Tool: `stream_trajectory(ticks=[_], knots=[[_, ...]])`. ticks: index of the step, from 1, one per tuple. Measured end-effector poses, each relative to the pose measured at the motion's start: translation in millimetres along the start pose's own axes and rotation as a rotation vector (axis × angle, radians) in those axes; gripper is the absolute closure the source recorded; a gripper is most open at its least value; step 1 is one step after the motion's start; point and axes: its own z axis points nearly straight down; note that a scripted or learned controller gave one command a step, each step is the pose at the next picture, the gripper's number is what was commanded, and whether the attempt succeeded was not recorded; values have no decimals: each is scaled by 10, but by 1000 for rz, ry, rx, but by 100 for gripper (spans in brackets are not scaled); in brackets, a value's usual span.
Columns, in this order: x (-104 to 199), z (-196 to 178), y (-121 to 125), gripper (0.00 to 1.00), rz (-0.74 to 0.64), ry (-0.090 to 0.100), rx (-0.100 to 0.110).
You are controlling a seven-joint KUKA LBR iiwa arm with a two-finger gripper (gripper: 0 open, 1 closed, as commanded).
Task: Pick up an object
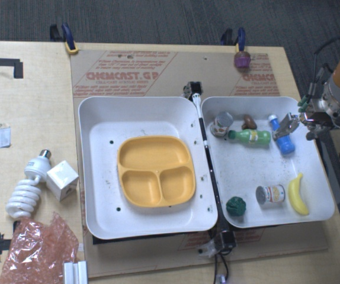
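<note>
The right bin point(318, 158) holds several small objects. A green bottle point(250, 136) lies on its side near the back, beside a small tin point(221, 125) and a brown lump point(249, 122). A blue bottle point(284, 141) lies at the back right. My gripper point(288, 123) reaches in from the right and hangs right at the blue bottle's upper end, just inside the bin's right wall. Whether it touches the bottle I cannot make out. Near the front lie a yellow banana point(298, 194), a labelled can point(270, 194) and a dark green ball point(236, 206).
The left bin point(99, 129) holds a yellow divided plate point(156, 170). On the bench to the left lie a spiral light bulb point(26, 189), a white cube point(62, 179) and a pink plastic bag point(37, 250). A purple object point(242, 58) sits behind the right bin.
</note>
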Motion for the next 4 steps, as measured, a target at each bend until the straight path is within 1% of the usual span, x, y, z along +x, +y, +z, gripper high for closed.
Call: stream_trajectory(ticks=[1, 2, 3, 4], knots=[[186, 1453, 190, 0, 1, 0, 0], [734, 1455, -621, 0, 3, 1, 0], [726, 1355, -609, 100, 5, 1, -2], [1381, 453, -64, 100, 0, 0, -1]])
